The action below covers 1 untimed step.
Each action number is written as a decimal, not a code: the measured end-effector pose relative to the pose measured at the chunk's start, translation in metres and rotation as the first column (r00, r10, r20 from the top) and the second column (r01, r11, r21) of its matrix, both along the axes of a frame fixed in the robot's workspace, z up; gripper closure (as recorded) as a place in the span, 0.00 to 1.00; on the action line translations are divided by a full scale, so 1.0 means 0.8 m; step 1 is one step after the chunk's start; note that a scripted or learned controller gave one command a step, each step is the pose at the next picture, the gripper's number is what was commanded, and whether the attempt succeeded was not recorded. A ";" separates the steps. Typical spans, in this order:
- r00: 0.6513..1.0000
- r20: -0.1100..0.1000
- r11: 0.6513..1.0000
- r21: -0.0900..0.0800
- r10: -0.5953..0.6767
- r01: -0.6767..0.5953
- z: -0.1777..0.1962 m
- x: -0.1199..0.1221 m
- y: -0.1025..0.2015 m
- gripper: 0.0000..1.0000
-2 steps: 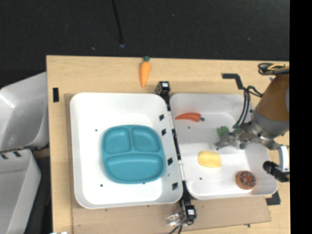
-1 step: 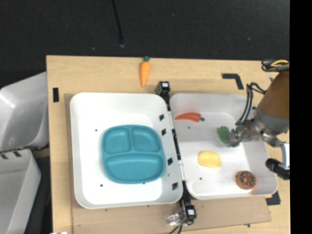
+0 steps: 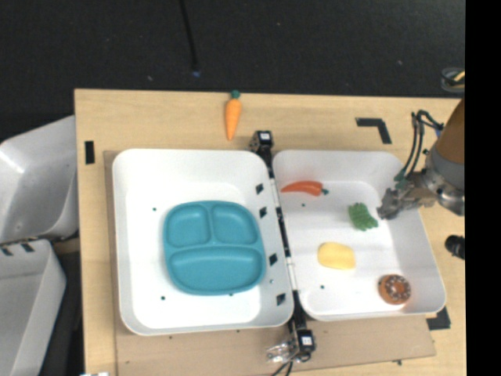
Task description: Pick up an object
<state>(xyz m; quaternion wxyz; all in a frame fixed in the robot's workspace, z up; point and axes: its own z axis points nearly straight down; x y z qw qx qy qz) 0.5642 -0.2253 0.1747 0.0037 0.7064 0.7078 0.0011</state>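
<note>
Desk, pale wood, carrying two shallow white bins side by side, clips along the shared seam.

Near items. Right bin: chocolate doughnut with sprinkles in the near right corner, close to the rim. Yellow lemon-like piece just left of it and slightly farther back, lying free on the bin floor.

Middle items. Left bin: one blue divided plate, three compartments, nothing in them. Right bin: green leafy toy, small, near the right wall. Gripper sits just right of the green toy, close beside it and perhaps touching; from this angle whether its jaws are spread or closed cannot be told, and nothing is seen held.

Far items. Red chilli at the far left of the right bin, lying across. Orange carrot outside both bins on the bare desk, well apart from the gripper.

Task status, judged: no object picked up yet; the green toy is the likeliest candidate, being nearest.

Risks, judged. The gripper appears offset to the toy's right side, so closing could nudge it away rather than trap it. The toy looks low and irregular, so a shallow descent may close above it. The nearby bin wall could obstruct one side.
</note>
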 end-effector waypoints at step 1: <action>1.000 -0.001 1.000 0.001 0.001 -0.001 0.055 0.002 0.000 1.00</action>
